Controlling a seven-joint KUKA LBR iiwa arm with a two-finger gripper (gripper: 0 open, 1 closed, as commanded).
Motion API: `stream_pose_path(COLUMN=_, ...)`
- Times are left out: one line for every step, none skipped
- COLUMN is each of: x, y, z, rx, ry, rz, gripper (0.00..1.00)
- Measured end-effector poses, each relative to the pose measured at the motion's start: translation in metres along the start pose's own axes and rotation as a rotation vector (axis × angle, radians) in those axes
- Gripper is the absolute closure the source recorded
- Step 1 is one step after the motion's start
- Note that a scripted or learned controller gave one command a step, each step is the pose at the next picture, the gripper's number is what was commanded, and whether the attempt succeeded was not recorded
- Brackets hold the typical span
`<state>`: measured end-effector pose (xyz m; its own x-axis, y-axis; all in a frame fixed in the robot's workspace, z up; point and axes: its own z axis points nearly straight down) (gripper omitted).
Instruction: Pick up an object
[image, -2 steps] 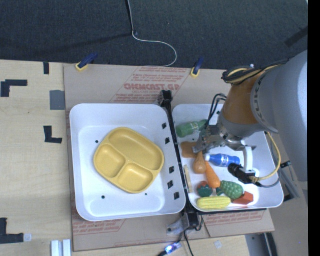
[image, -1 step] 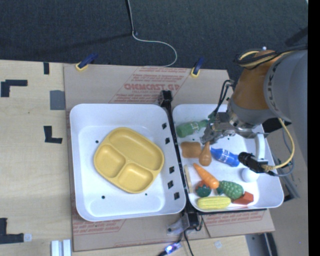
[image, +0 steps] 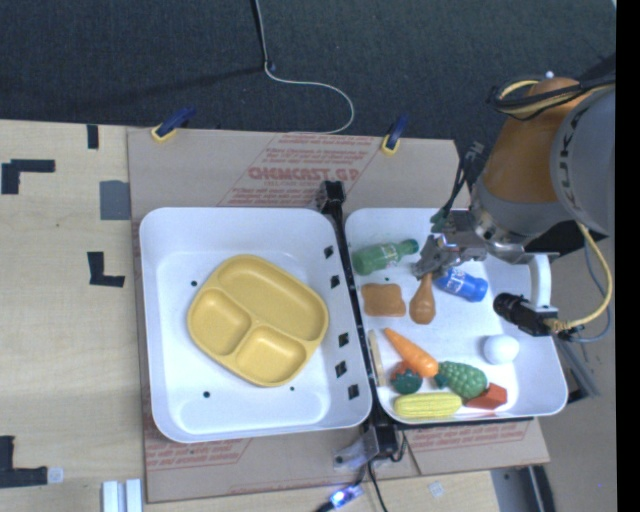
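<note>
The left bin (image: 165, 330) at frame centre holds a yellow divided plate (image: 257, 318); the right bin (image: 545, 385) holds toy food. The gripper (image: 440, 253) hovers in that bin's upper part, how far open I cannot tell, gripping nothing visible. Just below it lies a brown drumstick (image: 423, 299), probably light, stiff, smooth plastic, best pinched across its narrow neck.

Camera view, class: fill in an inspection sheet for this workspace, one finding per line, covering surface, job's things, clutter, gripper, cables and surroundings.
Surface: two white bins, left bin and right bin, on cardboard over a wooden bench.
Job's things: in the right bin, green bottle, blue bottle, brown slab, brown pear-shaped piece, carrot, corn cob, green bumpy vegetable, white ball.
Clutter: yellow divided tray in the left bin.
Gripper: gripper low over the right bin's far end; nothing seen held.
Cables: white cable on the dark floor; yellow cable by the arm.
Surroundings: dark carpet, clamps on cardboard.
</note>
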<state>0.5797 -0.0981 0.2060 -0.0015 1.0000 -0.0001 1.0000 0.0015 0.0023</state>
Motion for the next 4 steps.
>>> stream_pose_path(x=0.001, y=0.000, z=-0.019, rx=0.002, ry=0.000, rz=0.000, gripper=1.00)
stream_pose_path(x=0.049, y=0.020, z=-0.007, rx=0.004, ry=0.001, rz=-0.004, gripper=1.00)
stream_pose_path(x=0.053, y=0.012, z=-0.022, rx=0.004, ry=0.001, rz=-0.001, gripper=1.00)
stream_pose_path(x=0.054, y=0.013, z=-0.010, rx=0.005, ry=-0.001, rz=0.000, gripper=1.00)
